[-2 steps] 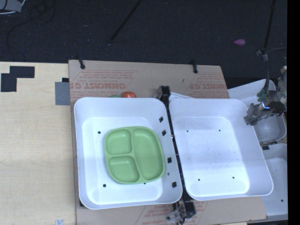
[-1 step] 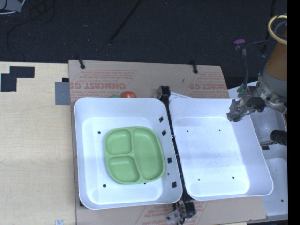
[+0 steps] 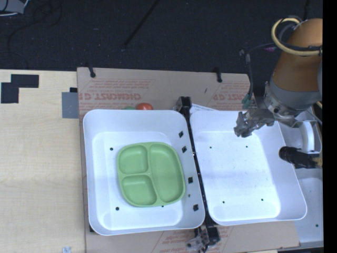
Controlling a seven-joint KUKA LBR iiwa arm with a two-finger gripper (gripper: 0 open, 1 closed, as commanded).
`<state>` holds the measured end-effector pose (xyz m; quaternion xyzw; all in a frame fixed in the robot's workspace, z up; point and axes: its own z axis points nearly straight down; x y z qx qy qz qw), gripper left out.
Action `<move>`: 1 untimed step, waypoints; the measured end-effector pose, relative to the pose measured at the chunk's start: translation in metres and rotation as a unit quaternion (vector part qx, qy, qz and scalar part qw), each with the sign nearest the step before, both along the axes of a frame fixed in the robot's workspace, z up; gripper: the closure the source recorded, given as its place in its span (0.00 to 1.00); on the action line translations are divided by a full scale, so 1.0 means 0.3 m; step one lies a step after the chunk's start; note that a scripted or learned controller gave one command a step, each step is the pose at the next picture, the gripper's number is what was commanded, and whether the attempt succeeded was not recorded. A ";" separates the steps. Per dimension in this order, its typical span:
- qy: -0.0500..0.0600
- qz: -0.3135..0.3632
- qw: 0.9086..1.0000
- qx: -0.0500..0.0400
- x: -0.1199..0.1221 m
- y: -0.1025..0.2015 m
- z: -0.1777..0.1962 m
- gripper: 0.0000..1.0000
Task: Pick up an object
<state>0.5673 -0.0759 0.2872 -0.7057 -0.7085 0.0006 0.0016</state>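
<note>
Gripper (image 3: 245,126) at right bin's (image 3: 247,215) back edge, jaws can't tell; risk: closes on nothing, green plate (image 3: 150,174) sits in left bin (image 3: 100,194).

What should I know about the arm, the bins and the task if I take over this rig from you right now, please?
Gripper: hovering over the upper part of the right bin; nothing visible between its fingers, and their opening is too small to read.
Green divided plate: lying flat in the left bin, roughly centred, untouched.
A small red object sits just behind the left bin's far rim, outside it.
Done: no pick yet.
Left: move the arm across to the left bin, descend on the plate, probably at a rim, grasp and lift.
</note>
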 end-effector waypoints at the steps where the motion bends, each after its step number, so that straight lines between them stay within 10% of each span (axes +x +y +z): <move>1: 0.000 0.000 1.000 0.000 0.022 0.164 -0.013 1.00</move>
